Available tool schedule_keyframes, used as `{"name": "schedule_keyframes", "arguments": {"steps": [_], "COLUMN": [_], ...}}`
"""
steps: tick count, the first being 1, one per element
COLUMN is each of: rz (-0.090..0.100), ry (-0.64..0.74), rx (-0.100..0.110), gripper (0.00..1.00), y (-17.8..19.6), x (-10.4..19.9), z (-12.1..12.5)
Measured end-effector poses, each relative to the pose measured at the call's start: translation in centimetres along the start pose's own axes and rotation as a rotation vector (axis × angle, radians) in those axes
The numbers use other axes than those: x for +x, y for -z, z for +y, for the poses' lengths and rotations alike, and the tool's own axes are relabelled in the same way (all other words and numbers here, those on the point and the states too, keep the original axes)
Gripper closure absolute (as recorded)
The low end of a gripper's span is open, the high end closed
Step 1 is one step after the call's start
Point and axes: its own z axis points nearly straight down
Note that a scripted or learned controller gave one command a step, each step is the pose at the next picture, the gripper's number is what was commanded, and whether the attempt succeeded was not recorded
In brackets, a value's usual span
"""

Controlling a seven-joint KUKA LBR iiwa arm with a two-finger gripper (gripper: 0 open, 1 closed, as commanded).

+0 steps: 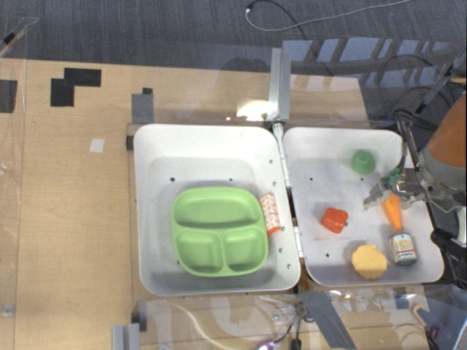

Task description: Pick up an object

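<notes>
My gripper hangs over the right side of the right bin, with the arm coming in from the right edge. An orange carrot-shaped piece lies right below it, its upper end at or under the gripper tip. Whether they touch is hidden. Also in this bin are a green round object at the back, a red block near the middle, a yellow lump at the front, and a small can with a printed label at the front right.
The left bin holds a green divided plate. A small orange-and-white packet lies against the plate's right edge. A metal divider post stands behind the seam between the bins. Cables run across the floor at the back.
</notes>
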Motion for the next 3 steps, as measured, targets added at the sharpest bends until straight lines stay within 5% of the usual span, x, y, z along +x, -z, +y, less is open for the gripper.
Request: {"name": "schedule_keyframes", "arguments": {"steps": [1,2,3], "rz": [-0.007,-0.008,-0.001], "ry": [-0.057,-0.054,-0.015], "rx": [-0.024,-0.029,-0.004], "gripper": [0.0,1.0,1.0], "y": [-3.9,-2.8,7.0], "x": [-0.4,-0.3,2.3], "z": [0.0,0.3,2.4]}}
